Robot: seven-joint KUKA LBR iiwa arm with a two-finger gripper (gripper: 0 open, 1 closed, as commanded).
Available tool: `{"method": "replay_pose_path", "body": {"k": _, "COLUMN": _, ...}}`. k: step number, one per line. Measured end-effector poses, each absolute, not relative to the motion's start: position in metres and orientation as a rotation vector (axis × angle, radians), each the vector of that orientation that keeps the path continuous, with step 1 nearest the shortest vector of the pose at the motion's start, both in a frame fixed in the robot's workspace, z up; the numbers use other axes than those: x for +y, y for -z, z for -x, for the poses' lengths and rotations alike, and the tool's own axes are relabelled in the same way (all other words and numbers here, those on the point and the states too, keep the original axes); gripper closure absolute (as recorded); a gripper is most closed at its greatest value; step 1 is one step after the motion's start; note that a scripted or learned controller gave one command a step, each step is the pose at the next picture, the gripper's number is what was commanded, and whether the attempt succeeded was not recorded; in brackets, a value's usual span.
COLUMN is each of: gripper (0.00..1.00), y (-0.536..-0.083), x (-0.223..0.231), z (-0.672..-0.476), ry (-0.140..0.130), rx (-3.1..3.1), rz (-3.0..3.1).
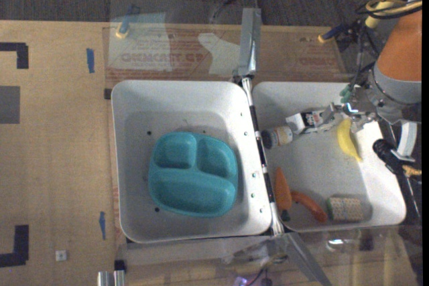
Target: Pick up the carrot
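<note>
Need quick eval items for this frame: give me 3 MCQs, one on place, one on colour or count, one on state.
1. Where does the carrot lie?
A. Right bin, against its left wall
B. On the divided plate
C. On the bench outside the bins

2. What colour is the divided plate?
A. Red
B. Teal
C. Black

3. How does the small bottle sit?
A. Upright on the plate
B. On its side in the right bin
C. Upright on the bench

Key: 1 A, the orange carrot rests along the left wall of the right bin. 2 B, the plate in the left bin is teal. 3 B, the bottle lies lengthwise on the bin floor, left of the gripper.
</note>
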State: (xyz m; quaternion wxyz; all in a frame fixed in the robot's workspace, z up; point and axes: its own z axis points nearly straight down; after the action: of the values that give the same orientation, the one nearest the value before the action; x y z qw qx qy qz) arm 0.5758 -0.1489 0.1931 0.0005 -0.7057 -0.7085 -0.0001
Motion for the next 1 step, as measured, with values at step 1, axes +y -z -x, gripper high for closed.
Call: {"method": "replay_pose_path", "body": {"k": 1, "gripper": 0.0, "y": -0.0882, "x": -0.133, "z": -0.5216, "ry": 0.01, "rx": -2.04, "rz": 2.397}}
